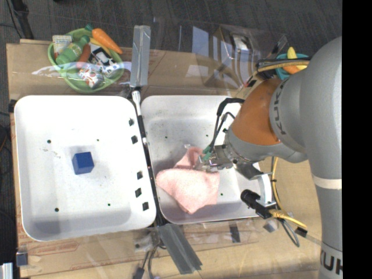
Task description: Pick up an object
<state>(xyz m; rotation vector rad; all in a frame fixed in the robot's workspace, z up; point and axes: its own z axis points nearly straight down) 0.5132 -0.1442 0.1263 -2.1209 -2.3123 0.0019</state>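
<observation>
A grey KUKA arm with an orange band reaches in from the right and sets its end effector [207, 159] low in the right-hand bin [174, 112], at the upper right edge of a crumpled pink cloth [187, 186]. The cloth lies toward the front of that bin, one corner peaked up just beside the tool. Whether the tool stands wide, narrow or closed on fabric cannot be told from this angle; the wrist and its cabling crowd the spot, and the cloth may only be touching it.

In the left-hand bin [35, 112] a small blue cube [83, 162] sits alone, well apart from the arm. Behind the bins, on the surface [174, 68], a green bowl [87, 60] holds toy food and packets.

The risk from here appears to lie in the cloth itself. Soft and loosely heaped, it could slide out of a pinch that catches just a thin fold at the edge, or drape and drag on the bin wall as it rises. A grip placed so near the peaked corner might gather too little fabric to bear the rest.
</observation>
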